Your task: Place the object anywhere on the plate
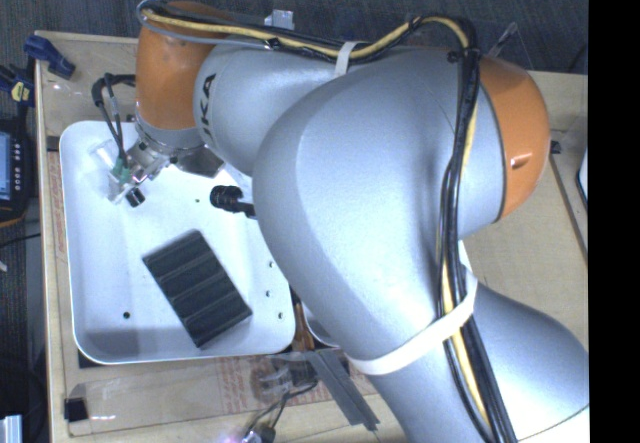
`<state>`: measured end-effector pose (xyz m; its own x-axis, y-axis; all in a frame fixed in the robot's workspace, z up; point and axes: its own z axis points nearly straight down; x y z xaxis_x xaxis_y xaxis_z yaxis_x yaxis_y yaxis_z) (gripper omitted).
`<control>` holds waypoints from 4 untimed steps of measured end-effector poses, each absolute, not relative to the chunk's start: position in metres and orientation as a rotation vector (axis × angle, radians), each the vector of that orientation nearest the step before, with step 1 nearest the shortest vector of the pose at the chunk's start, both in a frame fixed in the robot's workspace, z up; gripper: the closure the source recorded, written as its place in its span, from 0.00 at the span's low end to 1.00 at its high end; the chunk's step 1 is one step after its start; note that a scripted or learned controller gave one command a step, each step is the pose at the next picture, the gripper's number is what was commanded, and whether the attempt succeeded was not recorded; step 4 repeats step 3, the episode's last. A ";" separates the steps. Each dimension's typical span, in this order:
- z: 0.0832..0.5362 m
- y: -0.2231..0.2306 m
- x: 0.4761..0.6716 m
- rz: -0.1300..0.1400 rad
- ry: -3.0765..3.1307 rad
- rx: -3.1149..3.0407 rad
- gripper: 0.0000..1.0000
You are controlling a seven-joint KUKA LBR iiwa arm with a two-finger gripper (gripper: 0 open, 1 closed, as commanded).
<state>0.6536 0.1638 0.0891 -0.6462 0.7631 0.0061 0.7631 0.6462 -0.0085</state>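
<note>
End effector (128,181) over left bin (80,231), grip state unclear; dark ribbed block (196,287) nearby.

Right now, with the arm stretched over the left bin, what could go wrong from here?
1. The big grey arm covers much of the view, so whatever lies beneath it cannot be checked before a move.
2. The gripper hangs near the left white bin's far corner wall; a descent there might clip the rim.
3. The dark ribbed rectangular block lies apart from the gripper, nearer the front, so a straight descent would likely miss it.
</note>
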 end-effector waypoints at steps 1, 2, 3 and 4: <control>0.091 0.191 0.648 0.025 -2.993 -0.957 1.00; 0.094 0.195 0.603 0.034 -3.073 -0.700 1.00; 0.092 0.147 0.600 0.003 -3.139 0.044 1.00; 0.092 0.147 0.600 0.003 -3.139 0.044 1.00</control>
